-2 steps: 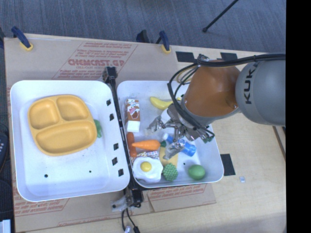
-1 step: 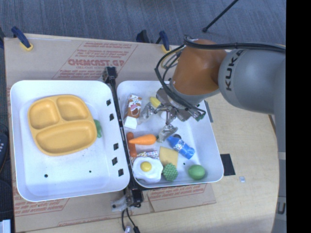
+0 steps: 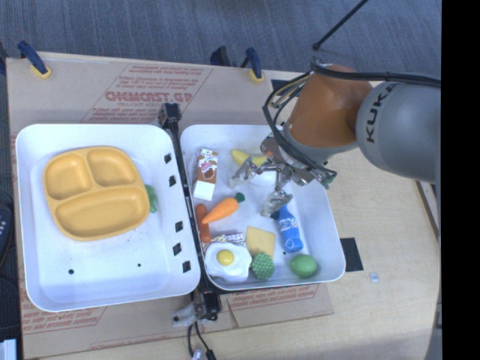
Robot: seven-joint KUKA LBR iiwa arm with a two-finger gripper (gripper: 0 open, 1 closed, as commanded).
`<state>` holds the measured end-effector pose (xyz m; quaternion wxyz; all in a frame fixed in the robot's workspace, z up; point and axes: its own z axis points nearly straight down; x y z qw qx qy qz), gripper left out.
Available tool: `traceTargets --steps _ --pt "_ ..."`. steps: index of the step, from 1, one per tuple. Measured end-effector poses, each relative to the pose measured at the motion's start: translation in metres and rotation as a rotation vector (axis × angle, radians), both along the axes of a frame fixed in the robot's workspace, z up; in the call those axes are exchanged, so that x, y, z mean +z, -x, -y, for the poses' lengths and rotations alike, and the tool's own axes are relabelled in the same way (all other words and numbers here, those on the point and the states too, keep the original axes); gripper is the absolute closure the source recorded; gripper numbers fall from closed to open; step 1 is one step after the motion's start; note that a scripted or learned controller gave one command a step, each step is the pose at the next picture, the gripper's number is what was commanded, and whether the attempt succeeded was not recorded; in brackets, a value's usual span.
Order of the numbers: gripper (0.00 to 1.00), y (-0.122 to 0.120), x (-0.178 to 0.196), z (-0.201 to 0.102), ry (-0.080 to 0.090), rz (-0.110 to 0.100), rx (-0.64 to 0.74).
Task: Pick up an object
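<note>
Metal fingers of the tool are spread apart above the middle of the right bin, with nothing held between them. One fingertip hangs just above the top of the blue bottle, which lies lengthwise toward the near right of that bin. A yellow piece sits at the far side, left of the tool. The carrot lies at a slant to the tool's near left, and a brown-and-white packet rests along the bin's left wall. Toward the near edge: a cheese wedge, a fried egg, a green knobbly piece and a lime. The grey arm with its orange band enters from the right. The left bin carries a yellow divided tray, with a green item partly hidden at its right edge. Both bins stand on cardboard on the bench.
</note>
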<state>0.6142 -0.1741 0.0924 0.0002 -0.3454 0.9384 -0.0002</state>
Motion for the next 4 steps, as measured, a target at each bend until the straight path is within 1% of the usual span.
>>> traceTargets --steps 1,2,3,4 --pt "0.00 0.067 -0.001 0.031 -0.011 0.000 0.499" --pt "1.00 0.066 0.010 0.032 -0.006 -0.003 0.500" --pt "0.00 0.066 0.010 0.030 -0.011 -0.002 0.501" --pt "0.00 0.028 -0.001 0.023 -0.003 -0.001 1.010"
